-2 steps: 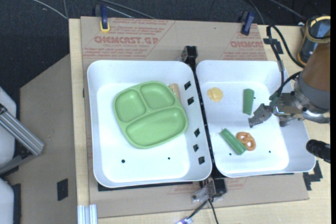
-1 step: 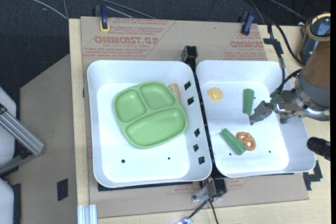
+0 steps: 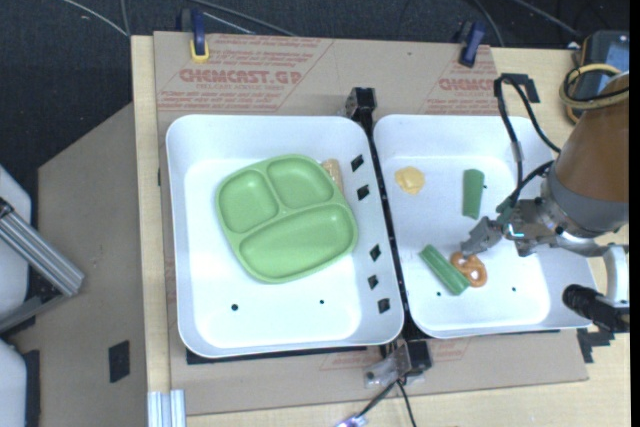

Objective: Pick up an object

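Observation:
In the right bin (image 3: 520, 310) lie a green stick (image 3: 441, 270), an orange pretzel-shaped ring (image 3: 468, 269) touching it, a second green block (image 3: 472, 193) farther back, and a small yellow piece (image 3: 409, 180). My gripper (image 3: 484, 237) hangs just above and right of the orange ring, its dark fingers pointing left toward it. The arm comes in from the right edge with its orange band above the wrist. Nothing shows between the fingers.
The left bin (image 3: 200, 305) holds a green divided plate (image 3: 286, 216) with a small tan item (image 3: 332, 172) at its far right edge. A black divider (image 3: 378, 215) with clips separates the bins. Cables run along the right side near the arm.

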`<state>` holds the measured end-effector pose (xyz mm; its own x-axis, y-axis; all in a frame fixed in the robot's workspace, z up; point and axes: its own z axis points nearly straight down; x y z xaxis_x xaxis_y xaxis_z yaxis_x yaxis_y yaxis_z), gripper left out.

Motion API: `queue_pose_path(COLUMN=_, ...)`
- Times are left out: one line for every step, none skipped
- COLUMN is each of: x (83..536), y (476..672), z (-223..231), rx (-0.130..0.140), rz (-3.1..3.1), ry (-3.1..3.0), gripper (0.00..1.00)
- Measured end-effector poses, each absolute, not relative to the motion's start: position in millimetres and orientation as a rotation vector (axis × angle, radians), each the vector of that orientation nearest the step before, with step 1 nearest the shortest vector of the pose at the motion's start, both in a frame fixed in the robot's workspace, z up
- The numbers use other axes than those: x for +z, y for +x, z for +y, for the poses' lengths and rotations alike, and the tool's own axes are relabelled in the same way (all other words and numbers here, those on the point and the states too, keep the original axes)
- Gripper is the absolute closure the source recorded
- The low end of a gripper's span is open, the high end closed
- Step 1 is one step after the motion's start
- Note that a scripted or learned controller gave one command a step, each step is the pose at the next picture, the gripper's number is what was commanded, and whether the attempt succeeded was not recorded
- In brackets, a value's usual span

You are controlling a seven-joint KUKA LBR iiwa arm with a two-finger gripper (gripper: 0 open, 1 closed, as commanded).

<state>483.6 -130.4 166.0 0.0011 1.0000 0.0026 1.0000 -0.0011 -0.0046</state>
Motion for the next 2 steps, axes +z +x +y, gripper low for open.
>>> queue_pose_path(x=117, y=483.2, z=-140, rx=0.003, rz=-2.216, ry=-2.218, gripper=0.0)
queue_pose_path(x=86, y=484.1, z=-139, rx=-0.002, rz=-2.219, ry=-2.221, gripper=0.0)
